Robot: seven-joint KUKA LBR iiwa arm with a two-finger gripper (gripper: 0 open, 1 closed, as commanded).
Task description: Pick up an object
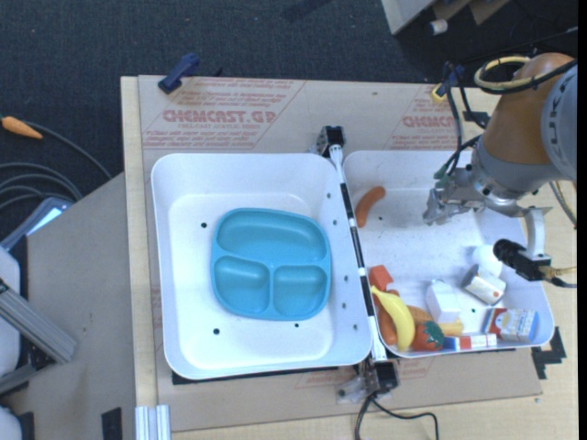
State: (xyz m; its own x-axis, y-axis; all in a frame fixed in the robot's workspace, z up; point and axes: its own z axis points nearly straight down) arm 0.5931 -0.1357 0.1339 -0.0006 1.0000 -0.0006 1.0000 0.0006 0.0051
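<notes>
The right bin (404, 168) holds the loose objects. An orange sausage-shaped piece (370, 205) lies near its back left corner. Along the front lie a yellow banana (396, 317), a small orange block (380, 276), a white box (443, 299), a white cylinder (486, 288), a red and blue carton (515, 324) and a red-orange round thing (427, 334). My gripper (440, 204) hangs over the back middle of this bin, to the right of the orange piece and apart from it. I see nothing in it.
In the left bin (174, 246) lies a blue divided plate (271, 263). A black clamp strip (348, 218) runs between the bins. The arm (518, 136) comes in over the right bin's back right corner. A blue clip (178, 71) sits on the cardboard behind.
</notes>
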